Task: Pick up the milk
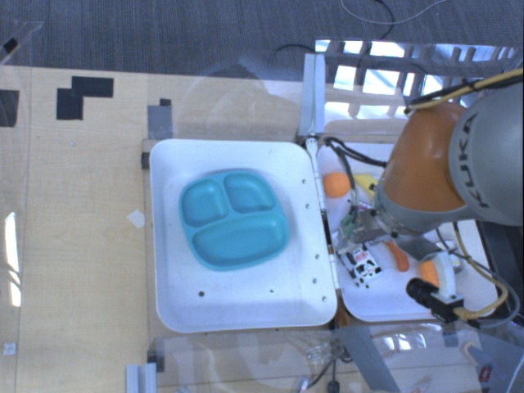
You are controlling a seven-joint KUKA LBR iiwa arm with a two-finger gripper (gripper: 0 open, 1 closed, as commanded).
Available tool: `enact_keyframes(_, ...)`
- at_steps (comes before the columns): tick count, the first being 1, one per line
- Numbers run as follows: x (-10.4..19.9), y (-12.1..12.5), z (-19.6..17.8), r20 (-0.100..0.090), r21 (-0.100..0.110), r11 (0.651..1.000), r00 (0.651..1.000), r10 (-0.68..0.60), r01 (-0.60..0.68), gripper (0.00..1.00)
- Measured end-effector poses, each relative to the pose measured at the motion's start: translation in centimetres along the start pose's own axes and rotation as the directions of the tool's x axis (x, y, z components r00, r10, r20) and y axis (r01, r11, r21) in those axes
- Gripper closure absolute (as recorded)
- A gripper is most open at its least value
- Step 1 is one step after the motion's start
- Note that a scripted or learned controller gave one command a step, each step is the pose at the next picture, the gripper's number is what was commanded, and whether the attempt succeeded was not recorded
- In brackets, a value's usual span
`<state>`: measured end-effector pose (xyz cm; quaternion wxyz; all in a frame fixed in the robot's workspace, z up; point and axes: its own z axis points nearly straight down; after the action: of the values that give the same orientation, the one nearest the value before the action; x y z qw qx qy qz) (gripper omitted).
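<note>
Arm [434, 162] hangs nearest, hiding the gripper [360, 232]; its grip I cannot tell. Milk [364, 266] lies just below.

Two bins sit side by side on the bench [74, 244]. The left bin [237, 301] holds a divided plate [233, 219] near its centre. The right bin [385, 305] holds a ball [336, 184] at its far left. A milk carton [364, 267] lies nearer, and a carrot [398, 257] lies just to its right.
</note>
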<state>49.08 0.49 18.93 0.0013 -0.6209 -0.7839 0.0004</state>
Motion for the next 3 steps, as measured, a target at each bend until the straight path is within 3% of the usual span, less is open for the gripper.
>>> enact_keyframes(1, 0.0, 0.0, 0.0, 0.0, 0.0, 1.0, 1.0, 0.0, 0.0, 0.0)
enact_keyframes(2, 0.03, 0.2, -0.74, -0.001, 0.003, 1.0, 1.0, -0.005, 0.005, 1.0)
enact_keyframes(3, 0.03, 0.2, -0.75, -0.001, 0.003, 1.0, 1.0, -0.004, 0.004, 0.0)
